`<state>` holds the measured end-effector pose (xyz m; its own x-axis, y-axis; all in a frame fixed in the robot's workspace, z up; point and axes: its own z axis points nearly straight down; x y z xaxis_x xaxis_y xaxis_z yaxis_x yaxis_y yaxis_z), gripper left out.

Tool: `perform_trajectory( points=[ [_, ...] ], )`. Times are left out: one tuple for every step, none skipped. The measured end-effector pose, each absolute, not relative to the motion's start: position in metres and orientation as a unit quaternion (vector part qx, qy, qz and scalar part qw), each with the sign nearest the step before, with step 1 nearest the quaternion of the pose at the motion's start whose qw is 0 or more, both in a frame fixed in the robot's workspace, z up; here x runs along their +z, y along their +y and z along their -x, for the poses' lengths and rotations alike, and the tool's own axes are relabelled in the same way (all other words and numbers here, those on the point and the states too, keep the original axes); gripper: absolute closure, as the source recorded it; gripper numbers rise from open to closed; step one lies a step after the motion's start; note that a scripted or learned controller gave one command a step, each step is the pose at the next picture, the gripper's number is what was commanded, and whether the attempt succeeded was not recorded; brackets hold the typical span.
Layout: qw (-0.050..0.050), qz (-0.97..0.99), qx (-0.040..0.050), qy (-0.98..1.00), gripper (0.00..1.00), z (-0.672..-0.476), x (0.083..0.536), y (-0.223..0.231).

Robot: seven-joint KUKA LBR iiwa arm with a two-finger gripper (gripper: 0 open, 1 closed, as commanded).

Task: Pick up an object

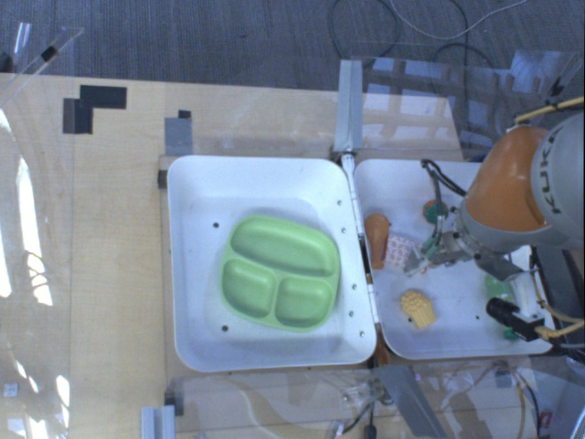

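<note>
In the right bin [457,337] lie an orange carrot-like piece [376,233], a red-and-white patterned packet [398,250] and a yellow corn cob [418,308]. My gripper [430,251] hangs low at the packet's right edge, reaching in from the right under the grey wrist and orange band. It is close to or touching the packet, and nothing is visibly lifted. A small green and red object [432,211] lies just behind the gripper.
The left bin [196,337] holds a green divided plate [279,272]. A small green piece [496,287] sits near the right bin's right side, partly under the arm. A metal divider [359,245] separates the bins.
</note>
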<state>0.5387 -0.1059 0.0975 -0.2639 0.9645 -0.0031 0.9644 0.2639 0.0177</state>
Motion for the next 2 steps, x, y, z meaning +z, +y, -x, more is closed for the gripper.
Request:
perform_trajectory(
  points=[
    [0.004,-0.493,0.0019,0.87,1.0,-0.53,0.203,-0.045],
    [0.004,-0.551,0.0014,0.834,1.0,-0.558,0.252,-0.069]
  ],
)
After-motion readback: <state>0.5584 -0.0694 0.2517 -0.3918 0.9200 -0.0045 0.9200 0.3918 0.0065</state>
